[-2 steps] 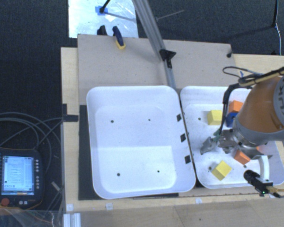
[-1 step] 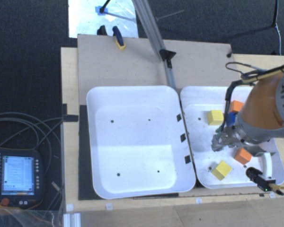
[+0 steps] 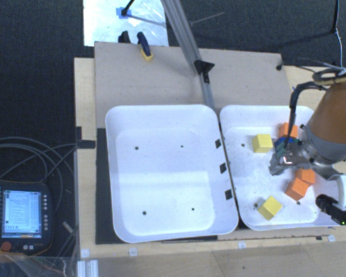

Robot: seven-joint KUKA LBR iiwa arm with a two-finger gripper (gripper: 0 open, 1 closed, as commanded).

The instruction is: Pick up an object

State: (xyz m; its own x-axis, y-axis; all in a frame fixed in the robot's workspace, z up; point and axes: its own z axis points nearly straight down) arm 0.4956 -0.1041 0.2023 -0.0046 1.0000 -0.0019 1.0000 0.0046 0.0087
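A: Gripper (image 3: 281,161) down low in the right bin (image 3: 242,212), just right of the upper yellow block (image 3: 262,142). Closed on anything?

B: Cannot tell. Too dark and blurred at the tip; possibly something bluish there, but not sure enough to call a catch.

A: Candidates, then, relative to that gripper?

B: Upper yellow block just up and left, near but apart. Orange block (image 3: 300,186) just below and right, close against the wrist housing. Another orange block (image 3: 286,130) just above, partly hidden behind the arm (image 3: 334,123). Lower yellow block (image 3: 270,207) further below, well apart, near the bin's front wall.

A: Left bin (image 3: 161,172)?

B: Well left of the gripper, beyond the shared rim; not in play.

A: Progress?

B: Reach made, by the look of it, and descent to working height. No lift seen, nothing clearly between the fingers. Left to do, as a judgement: confirm a grasp on one block, then raise clear of the bin floor. Crowding by the orange blocks a likely source of a miss.
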